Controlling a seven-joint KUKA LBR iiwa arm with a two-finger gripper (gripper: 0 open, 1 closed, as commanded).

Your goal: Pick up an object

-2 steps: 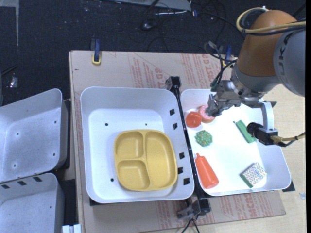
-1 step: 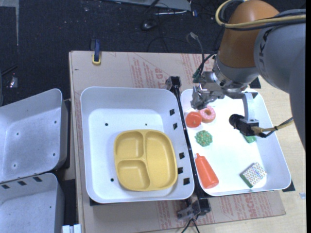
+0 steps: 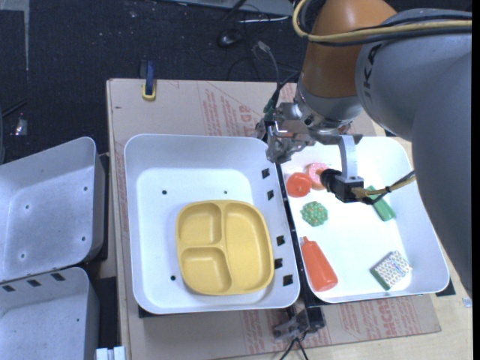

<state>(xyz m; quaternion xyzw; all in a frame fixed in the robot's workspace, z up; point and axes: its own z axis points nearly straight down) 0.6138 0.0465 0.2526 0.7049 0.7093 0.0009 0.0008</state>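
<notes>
The right bin [image 3: 420, 261] holds several small objects. A red round piece [image 3: 298, 185] and a pink piece [image 3: 317, 172] lie near its far left corner. Just below them are a green knobbly ball [image 3: 314, 214], an orange-red bottle [image 3: 319, 265], a green block [image 3: 385, 209] and a patterned sponge [image 3: 391, 268]. My gripper [image 3: 279, 145] hangs over the wall between the two bins, just up and left of the red piece. Nothing shows in its grasp.
A yellow three-compartment tray [image 3: 225, 247] lies in the left bin [image 3: 150, 201]. A black part with a cable [image 3: 343, 185] hangs from the arm above the right bin. The grey arm [image 3: 420, 66] covers that bin's far right corner.
</notes>
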